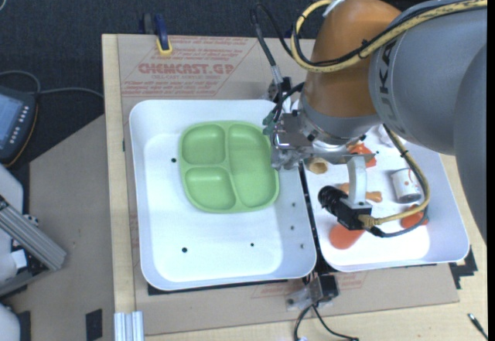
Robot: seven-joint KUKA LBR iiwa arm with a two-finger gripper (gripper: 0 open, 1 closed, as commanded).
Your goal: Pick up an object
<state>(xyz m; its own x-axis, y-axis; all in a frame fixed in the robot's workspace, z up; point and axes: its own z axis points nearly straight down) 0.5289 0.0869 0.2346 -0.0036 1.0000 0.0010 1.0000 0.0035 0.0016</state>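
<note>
My gripper (303, 155) hangs over the near-left part of the right bin (402, 254), close to the divider between the bins, and the grey wrist and orange band cover most of it. Around it in the right bin lie a small white round piece (317, 168), an orange-red blob (346, 237), a small orange bit (374, 196), another orange piece (360, 150) and a silver-white can (404, 185). I see nothing between the fingers from here.
A green divided plate (228, 166) lies in the left bin (155, 231), toward its back right. The arm hides the back of the right bin. A thin orange curved piece (414, 216) lies near the can.
</note>
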